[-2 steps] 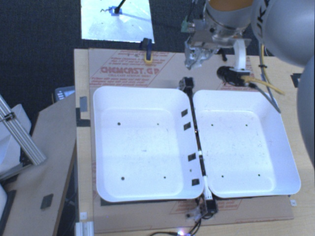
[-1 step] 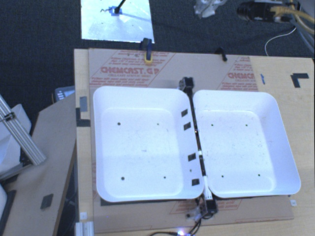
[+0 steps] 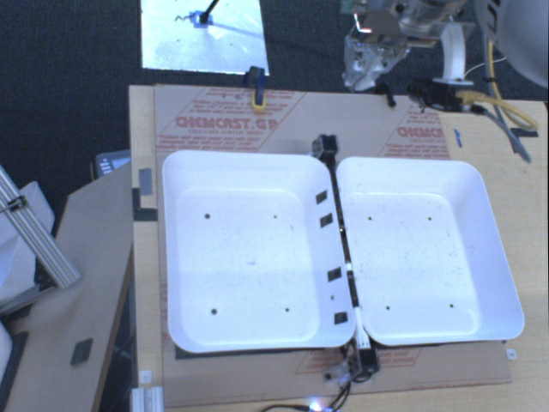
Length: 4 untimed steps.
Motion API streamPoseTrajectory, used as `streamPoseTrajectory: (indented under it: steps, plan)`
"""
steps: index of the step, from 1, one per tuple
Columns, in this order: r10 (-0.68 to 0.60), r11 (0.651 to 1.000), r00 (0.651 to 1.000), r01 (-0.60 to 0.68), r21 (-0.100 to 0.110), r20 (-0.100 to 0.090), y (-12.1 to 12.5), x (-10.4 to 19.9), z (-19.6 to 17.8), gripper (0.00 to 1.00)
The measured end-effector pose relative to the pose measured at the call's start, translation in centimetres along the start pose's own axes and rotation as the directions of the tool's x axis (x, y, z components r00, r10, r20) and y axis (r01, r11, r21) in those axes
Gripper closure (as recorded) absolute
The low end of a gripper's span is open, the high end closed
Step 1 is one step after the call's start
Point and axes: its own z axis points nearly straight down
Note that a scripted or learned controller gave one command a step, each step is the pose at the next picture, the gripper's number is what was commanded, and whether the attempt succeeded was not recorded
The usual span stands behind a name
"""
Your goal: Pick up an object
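On the bench: two shallow white bins side by side, the left bin (image 3: pixel 184 166) and the right bin (image 3: pixel 489 196), their inner rims touching along a seam (image 3: pixel 343 256) marked with small dark tabs.
Bench surface: a pale wooden board (image 3: pixel 532 230) bearing a clear sheet with red printed lettering (image 3: pixel 225 122) under the bins.
Bin floors: white, with a few small dark dots that look like holes; I see no loose object to pick up lying in either one.
Floor beyond: dark carpet (image 3: pixel 69 41), with a shiny metal plate (image 3: pixel 171 33) lying on it at the far side.
Far edge of board: a small yellow and blue clamp (image 3: pixel 256 88) upright, just beyond the left bin.
Gripper (image 3: pixel 371 54): at the top right, over the far edge of the bench, well apart from both bins; nothing visible between its parts, and whether it is parted or closed I cannot tell.
Arm: grey body entering from the right, with cables (image 3: pixel 493 101) trailing onto the board beside it.
Left side: a lower tan table (image 3: pixel 86 256) and a slanted aluminium rail (image 3: pixel 34 239).
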Motion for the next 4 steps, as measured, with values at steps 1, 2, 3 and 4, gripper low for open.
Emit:
streamPoseTrajectory:
  steps: [1,2,3,4]
  plan:
    - [-0.006,1.0,1.0,0.006,-0.022,-0.003,-0.1,0.5,-10.8,1.0]
    - [0.003,1.0,1.0,-0.003,-0.006,0.0,0.0,-6.0,-5.7,1.0]
    - [-0.008,1.0,1.0,0.008,-0.001,-0.003,0.0,0.0,4.0,1.0]
    - [-0.007,1.0,1.0,0.007,-0.027,-0.004,-0.1,1.1,-11.1,1.0]
